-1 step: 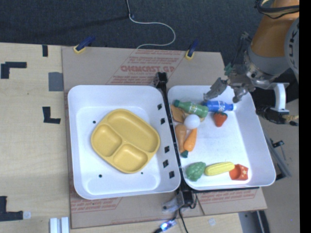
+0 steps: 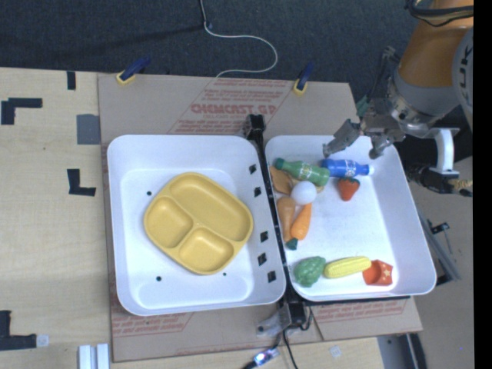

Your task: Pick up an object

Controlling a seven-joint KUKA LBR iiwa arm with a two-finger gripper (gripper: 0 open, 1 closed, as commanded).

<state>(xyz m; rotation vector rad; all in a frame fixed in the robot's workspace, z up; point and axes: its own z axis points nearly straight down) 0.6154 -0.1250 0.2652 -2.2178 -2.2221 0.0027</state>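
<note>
My gripper (image 2: 357, 146) hangs over the back of the right bin (image 2: 407, 229), open, with nothing between its fingers. Just below it lies a blue bottle (image 2: 347, 167), with a small red vegetable (image 2: 349, 190) in front of that. To the left lie a green bottle (image 2: 301, 171), a white egg (image 2: 306, 193), a carrot (image 2: 300, 221) and an orange piece (image 2: 281, 181) against the bin's left wall. Along the front of the bin sit a green leafy toy (image 2: 309, 270), a corn cob (image 2: 347, 267) and a red piece (image 2: 380, 272).
The left bin (image 2: 131, 167) holds a yellow divided plate (image 2: 198, 221). A divider with black clips (image 2: 261, 198) separates the bins. The middle of the right bin is bare white floor. A white cable (image 2: 246, 41) runs behind the bins.
</note>
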